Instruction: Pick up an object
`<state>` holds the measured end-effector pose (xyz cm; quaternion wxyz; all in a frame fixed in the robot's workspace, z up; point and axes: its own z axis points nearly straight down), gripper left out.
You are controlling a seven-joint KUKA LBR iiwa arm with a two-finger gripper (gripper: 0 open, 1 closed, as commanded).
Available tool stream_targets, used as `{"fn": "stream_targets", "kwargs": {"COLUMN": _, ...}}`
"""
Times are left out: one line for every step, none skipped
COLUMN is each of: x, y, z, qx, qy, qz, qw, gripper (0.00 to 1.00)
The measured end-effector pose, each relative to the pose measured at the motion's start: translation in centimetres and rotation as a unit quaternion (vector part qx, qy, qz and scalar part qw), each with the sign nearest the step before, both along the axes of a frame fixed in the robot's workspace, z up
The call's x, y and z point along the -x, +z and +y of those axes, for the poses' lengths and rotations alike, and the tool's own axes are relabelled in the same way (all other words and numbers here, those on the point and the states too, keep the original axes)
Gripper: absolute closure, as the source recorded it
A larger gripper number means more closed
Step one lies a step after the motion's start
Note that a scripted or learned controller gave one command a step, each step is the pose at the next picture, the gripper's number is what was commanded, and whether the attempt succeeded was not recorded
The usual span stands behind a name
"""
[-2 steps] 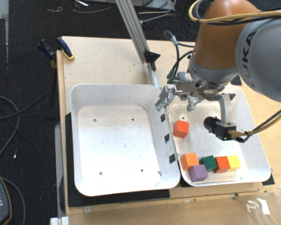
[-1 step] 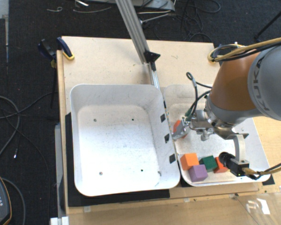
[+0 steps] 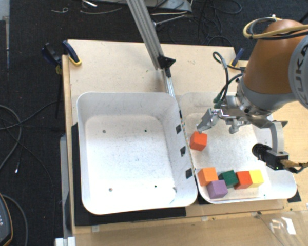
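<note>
The arm's bulk hides much of the right bin point(image 3: 285, 191); the jaws stand open, empty, above the orange block point(image 3: 198, 141).

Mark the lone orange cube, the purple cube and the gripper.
lone orange cube point(image 3: 198, 141), camera view, top face.
purple cube point(image 3: 217, 188), camera view, top face.
gripper point(image 3: 219, 122), camera view, between its fingertips.

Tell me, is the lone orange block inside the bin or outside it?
Inside. The orange block sits on the floor of the right bin, near its left wall, apart from the other blocks along the front edge.
</note>
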<state>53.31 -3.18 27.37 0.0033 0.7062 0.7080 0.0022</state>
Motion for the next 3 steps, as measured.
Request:
{"fn": "stream_targets", "kwargs": {"x": 1.1, "y": 13.1, "z": -3.4, "qx": 0.0004, "qy": 0.0, "qz": -0.001, "qw": 1.0, "gripper": 0.0}}
{"fn": "stream_targets", "kwargs": {"x": 3.8, "y": 1.8, "z": -2.8, "qx": -0.001, "qy": -0.002, "qz": 0.008, "qw": 1.0, "gripper": 0.0}}
{"fn": "stream_targets", "kwargs": {"x": 3.5, "y": 6.4, "z": -0.6, "qx": -0.0007, "qy": 0.002, "qz": 0.002, "qw": 1.0, "gripper": 0.0}}
